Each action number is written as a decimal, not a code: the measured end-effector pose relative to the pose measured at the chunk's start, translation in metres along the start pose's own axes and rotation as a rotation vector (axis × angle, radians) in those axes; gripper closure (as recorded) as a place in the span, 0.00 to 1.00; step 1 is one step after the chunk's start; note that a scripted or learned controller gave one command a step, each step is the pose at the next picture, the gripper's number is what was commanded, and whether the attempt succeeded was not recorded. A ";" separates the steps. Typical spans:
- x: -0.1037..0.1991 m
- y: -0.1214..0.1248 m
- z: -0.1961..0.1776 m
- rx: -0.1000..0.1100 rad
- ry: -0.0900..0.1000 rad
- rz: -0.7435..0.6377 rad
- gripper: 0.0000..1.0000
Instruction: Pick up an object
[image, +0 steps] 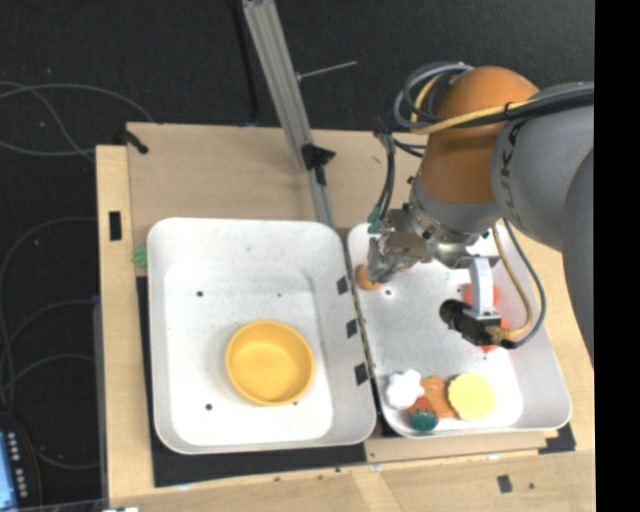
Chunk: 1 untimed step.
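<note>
At the right bin's (530, 400) upper left corner, the claw (378, 268) hangs over a small orange piece (368, 283); its state is unclear.

Even, bright overhead light washes the two white bins (250, 250) almost flat, with only soft shadows; the floor around the bench (220, 170) stays very dark, and the whole view looks slightly soft and grainy

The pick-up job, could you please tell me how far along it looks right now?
Done: the gripper is down in the right bin, at its far left corner. In hand: it sits just above a small orange object. Left: a visible grasp and lift. The yellow bowl lies in the left bin.
</note>
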<state>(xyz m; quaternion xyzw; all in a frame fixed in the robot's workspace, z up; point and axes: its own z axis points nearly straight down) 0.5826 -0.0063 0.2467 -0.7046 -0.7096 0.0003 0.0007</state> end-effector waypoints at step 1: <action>0.053 -0.010 -0.005 0.000 0.002 -0.002 1.00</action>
